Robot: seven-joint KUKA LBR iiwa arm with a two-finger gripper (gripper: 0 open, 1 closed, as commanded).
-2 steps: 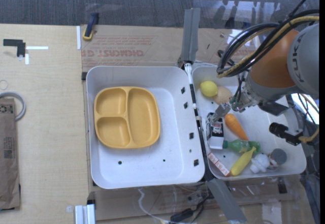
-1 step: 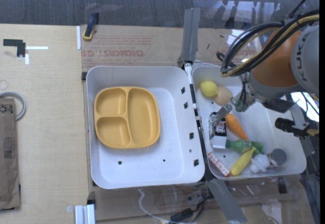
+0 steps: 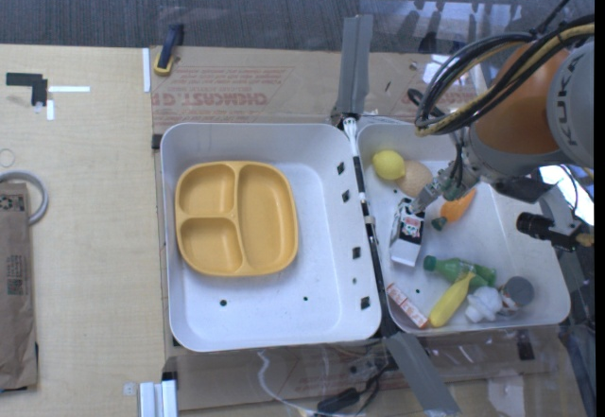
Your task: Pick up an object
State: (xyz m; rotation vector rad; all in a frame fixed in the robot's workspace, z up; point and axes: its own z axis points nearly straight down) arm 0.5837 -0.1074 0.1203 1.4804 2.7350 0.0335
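Two white bins sit side by side on the bench; my gripper (image 3: pixel 437 190) hangs low over the right bin (image 3: pixel 539 306), near its far left corner. Whether it is clenched or released I cannot tell: it is small and dark against clutter.

Just beyond it: a lemon (image 3: pixel 388 165), round, matte yellow, with a tan rounded object (image 3: pixel 416 178) touching it, partly covered by my wrist. An orange piece (image 3: pixel 458 207) lies just beside the gripper, half hidden. Just below the gripper, a small black-and-white carton (image 3: pixel 409 225) rests on a flat white box (image 3: pixel 405 251).

Nearer the camera: a glossy green bottle (image 3: pixel 460 269), a smooth yellow banana-shaped item (image 3: pixel 451 300), a flat packet (image 3: pixel 406 307) against the rim, then a pale lumpy thing (image 3: pixel 482 304) and a grey disc (image 3: pixel 517 291), both hard to make out.

Left bin (image 3: pixel 284 302): one yellow plastic tray (image 3: pixel 236 217), three compartments, rounded corners.

Bench is pale wood (image 3: pixel 76 179); printed cardboard (image 3: pixel 246 84) lies behind the bins. A brown paper bag (image 3: pixel 17 283) is cut off at the left edge.
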